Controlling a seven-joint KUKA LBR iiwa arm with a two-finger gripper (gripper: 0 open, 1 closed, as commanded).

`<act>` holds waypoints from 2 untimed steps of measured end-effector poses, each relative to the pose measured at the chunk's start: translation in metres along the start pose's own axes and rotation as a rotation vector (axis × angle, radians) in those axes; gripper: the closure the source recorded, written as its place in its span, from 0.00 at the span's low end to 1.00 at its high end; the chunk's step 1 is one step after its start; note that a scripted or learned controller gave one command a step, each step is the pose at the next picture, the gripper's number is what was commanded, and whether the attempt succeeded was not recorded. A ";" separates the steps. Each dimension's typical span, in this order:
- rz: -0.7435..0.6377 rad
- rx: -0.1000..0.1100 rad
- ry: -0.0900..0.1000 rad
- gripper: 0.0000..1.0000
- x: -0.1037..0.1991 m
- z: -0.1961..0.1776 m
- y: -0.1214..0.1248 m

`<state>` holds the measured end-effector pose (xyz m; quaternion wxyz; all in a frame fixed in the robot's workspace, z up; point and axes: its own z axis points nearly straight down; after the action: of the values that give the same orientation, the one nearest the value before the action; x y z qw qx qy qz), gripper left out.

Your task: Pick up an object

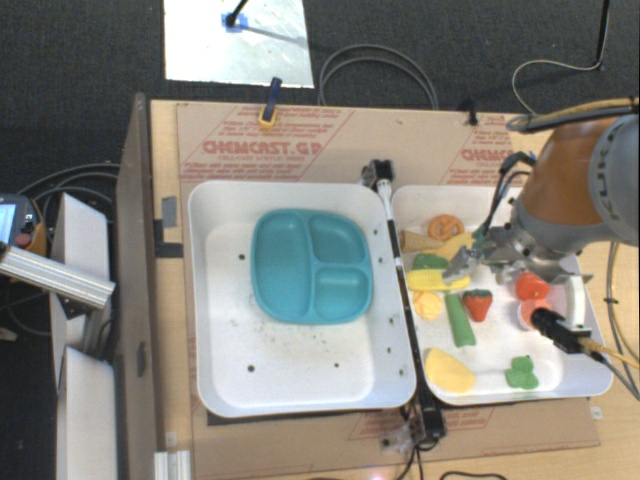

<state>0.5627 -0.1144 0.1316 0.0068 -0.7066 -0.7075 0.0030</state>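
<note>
**Pincer lowered among toy food in the right bin**

The pincer [468, 258] is seen low over the right bin [590, 380], its tip just beside a green pepper-like piece [430, 262] and a yellow piece [436, 281]. Whether it is wide or narrow cannot be told; nothing is seen held in it.

Around it, a green stick [459, 320] and a strawberry [478, 304] lie touching or nearly so, with an orange piece [445, 227] toward the far wall and a red tomato [532, 288] under the arm. A yellow wedge [449, 371] and a small green piece [520, 372] lie well apart near the front.

These pieces are judged light, stiff and smooth, so slipping is likely on rounded sides. The green stick would best be taken across its narrow width, at the middle.

A teal plate [310, 266] rests in the left bin [215, 298], on the tabletop [300, 138].
</note>
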 end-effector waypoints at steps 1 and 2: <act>0.002 -0.009 -0.004 0.00 -0.005 0.050 -0.044; 0.000 -0.017 -0.006 1.00 -0.005 0.037 -0.041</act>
<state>0.5212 -0.1189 0.0950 -0.0014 -0.7067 -0.7075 -0.0012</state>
